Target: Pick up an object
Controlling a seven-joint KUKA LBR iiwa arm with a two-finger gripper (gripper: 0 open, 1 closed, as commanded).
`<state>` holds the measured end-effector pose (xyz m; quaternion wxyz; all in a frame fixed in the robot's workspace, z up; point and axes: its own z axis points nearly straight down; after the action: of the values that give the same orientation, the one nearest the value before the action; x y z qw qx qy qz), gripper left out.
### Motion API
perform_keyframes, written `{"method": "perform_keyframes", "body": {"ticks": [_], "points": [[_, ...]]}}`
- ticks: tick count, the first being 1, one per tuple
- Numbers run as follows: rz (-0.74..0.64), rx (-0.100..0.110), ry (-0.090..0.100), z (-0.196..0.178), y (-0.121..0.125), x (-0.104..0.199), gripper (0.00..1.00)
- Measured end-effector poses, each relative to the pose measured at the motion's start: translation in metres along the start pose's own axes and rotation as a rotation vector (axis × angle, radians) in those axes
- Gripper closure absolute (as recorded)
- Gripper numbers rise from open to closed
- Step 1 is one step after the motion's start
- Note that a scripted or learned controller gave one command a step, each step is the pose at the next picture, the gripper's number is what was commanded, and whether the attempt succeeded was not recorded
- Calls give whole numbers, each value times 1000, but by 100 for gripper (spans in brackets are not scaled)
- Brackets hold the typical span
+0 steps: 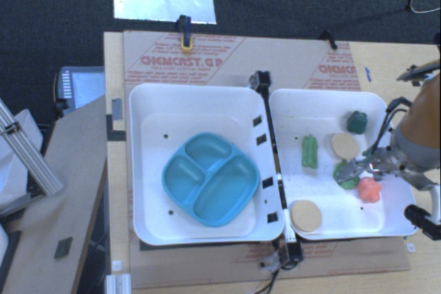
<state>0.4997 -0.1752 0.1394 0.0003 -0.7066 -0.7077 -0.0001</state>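
Arm: the grey KUKA arm (pixel 422 122) reaches in from the right edge, its orange band blurred at the frame border, dark cables looping beside it.
Gripper: the metal two-finger gripper (pixel 358 167) sits low over the right bin, its tip at a small rounded green object (pixel 346 174). Whether the jaws are open or closed cannot be told — the fingers blur into that green piece.
Right bin: a shallow white plastic bin (pixel 324 103) with rounded corners and a smooth matte floor.
Objects in right bin: a dark green lumpy rounded toy (pixel 356 122) near the far wall; a light green elongated ribbed piece (pixel 309 151), upright in the view, left of centre; a flat tan disc (pixel 344 146) just beside the gripper tip; a second flat tan disc (pixel 306 215) at the near left corner; an orange-red knobbly soft-looking lump (pixel 370 191) just below the gripper.
Task's thing: the small green object lies on the bin floor at the gripper tip, between the upper tan disc and the orange-red lump.
Left bin: a matching shallow white plastic bin (pixel 148 148).
Tray: a glossy blue plastic divided plate (pixel 211 179) with three moulded compartments — set at a slant in the left bin.
Bench: pale wood, with a printed cardboard sheet (pixel 234 58) under both bins.
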Motion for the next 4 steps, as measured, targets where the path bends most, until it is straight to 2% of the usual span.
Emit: {"method": "perform_keyframes", "body": {"ticks": [1, 2, 3, 4], "points": [[0, -2, -1, 51, 1, 0, 0], [0, -3, -1, 39, 1, 0, 100], [-2, -3, -2, -4, 6, 4, 100], [-3, -7, -3, -66, 2, 5, 100]]}}
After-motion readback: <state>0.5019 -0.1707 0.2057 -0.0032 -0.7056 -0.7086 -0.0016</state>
